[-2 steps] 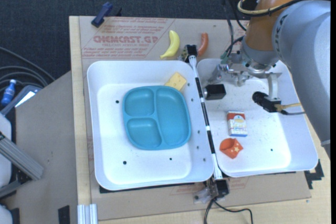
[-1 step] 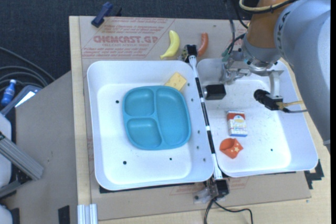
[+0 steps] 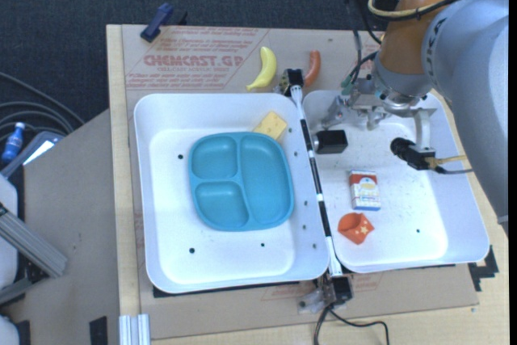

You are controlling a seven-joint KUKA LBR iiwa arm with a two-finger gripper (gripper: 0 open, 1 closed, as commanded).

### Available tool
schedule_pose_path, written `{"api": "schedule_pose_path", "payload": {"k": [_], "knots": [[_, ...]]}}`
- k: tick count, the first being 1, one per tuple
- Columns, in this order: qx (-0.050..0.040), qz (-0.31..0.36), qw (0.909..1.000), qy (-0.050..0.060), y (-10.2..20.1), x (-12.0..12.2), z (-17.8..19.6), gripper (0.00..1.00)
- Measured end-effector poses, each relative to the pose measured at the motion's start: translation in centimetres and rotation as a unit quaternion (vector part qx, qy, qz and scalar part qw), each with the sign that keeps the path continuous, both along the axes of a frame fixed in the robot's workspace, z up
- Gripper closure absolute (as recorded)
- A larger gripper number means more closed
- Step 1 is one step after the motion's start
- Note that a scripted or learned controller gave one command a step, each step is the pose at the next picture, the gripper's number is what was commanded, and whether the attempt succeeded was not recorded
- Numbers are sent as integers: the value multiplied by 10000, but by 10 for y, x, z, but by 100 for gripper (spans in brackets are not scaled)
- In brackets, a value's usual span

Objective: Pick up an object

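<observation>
My gripper (image 3: 349,111) hangs low over the back left corner of the right bin (image 3: 452,246), under the orange-banded wrist. A small black block (image 3: 329,141) lies just in front of and to the left of it, against the bin's left wall; whether they touch is unclear. Farther forward in that bin are a small white carton with orange and blue print (image 3: 365,190) and an orange-red lump (image 3: 355,228). The left bin (image 3: 157,198) holds a blue divided plate (image 3: 241,178) and a yellow block (image 3: 271,125) at the plate's back edge.
Behind the bins, on the board, lie a yellow banana (image 3: 262,69), an orange-red sausage-shaped thing (image 3: 312,67) and a blue item (image 3: 157,22). The divider rail (image 3: 311,174) runs between the bins. The arm covers the right bin's back right part.
</observation>
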State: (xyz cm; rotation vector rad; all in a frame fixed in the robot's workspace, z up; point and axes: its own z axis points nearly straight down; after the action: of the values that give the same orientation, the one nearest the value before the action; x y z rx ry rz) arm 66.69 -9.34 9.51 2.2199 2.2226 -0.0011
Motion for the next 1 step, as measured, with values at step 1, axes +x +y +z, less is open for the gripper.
{"api": "schedule_pose_path", "payload": {"k": [1], "knots": [[5, -5, 10000, 11, 1, -3, -10, 0]]}}
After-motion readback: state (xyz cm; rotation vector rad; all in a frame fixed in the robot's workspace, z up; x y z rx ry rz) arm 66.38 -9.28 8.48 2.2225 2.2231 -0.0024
